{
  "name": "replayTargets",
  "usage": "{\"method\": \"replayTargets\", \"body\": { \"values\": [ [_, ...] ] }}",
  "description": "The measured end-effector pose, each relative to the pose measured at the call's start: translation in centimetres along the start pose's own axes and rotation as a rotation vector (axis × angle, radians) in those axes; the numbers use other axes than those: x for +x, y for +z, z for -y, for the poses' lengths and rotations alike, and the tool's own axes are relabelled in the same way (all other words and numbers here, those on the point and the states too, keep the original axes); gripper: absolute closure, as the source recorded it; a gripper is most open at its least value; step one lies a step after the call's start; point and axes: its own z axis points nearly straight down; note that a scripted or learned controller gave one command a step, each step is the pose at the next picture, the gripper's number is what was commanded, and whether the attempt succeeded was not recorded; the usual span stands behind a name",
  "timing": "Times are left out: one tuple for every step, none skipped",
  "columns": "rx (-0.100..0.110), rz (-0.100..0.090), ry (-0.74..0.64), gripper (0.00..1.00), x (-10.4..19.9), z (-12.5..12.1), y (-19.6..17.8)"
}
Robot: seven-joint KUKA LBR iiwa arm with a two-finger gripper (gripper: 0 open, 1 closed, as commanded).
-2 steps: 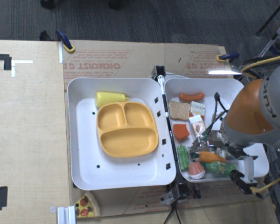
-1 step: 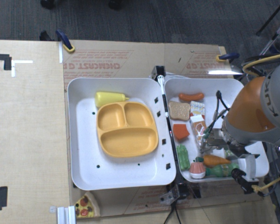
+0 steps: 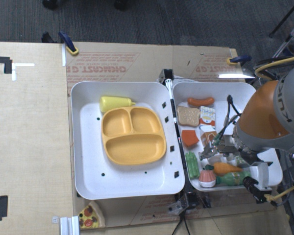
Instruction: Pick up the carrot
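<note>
Camera view: end effector (image 3: 213, 151) hovering in right bin (image 3: 269, 168), grip state impossible to tell, carrot (image 3: 226, 168) lying just below-right, untouched.

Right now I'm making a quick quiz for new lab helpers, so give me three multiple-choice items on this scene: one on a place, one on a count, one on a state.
1. Where does the carrot lie?
A. on the yellow plate
B. in the right bin, near its front edge
C. on the cardboard outside the bins

2. How many compartments has the yellow plate?
A. two
B. three
C. five

3. How does the yellow bottle rest in the left bin?
A. on its side, behind the plate
B. upright on the plate
C. tipped into the right bin

Answers: 1 B, the orange carrot lies in the right bin beside the gripper. 2 B, two small sections sit behind one long one. 3 A, it lies flat along the plate's far rim.
</note>
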Motion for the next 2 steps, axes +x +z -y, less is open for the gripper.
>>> {"method": "replayTargets", "body": {
  "values": [
    [0.002,0.001,-0.07,0.0,-7.0,-0.2,-4.0],
    [0.003,-0.001,-0.308,0.0,-5.5,-0.1,0.9]
  ]
}}
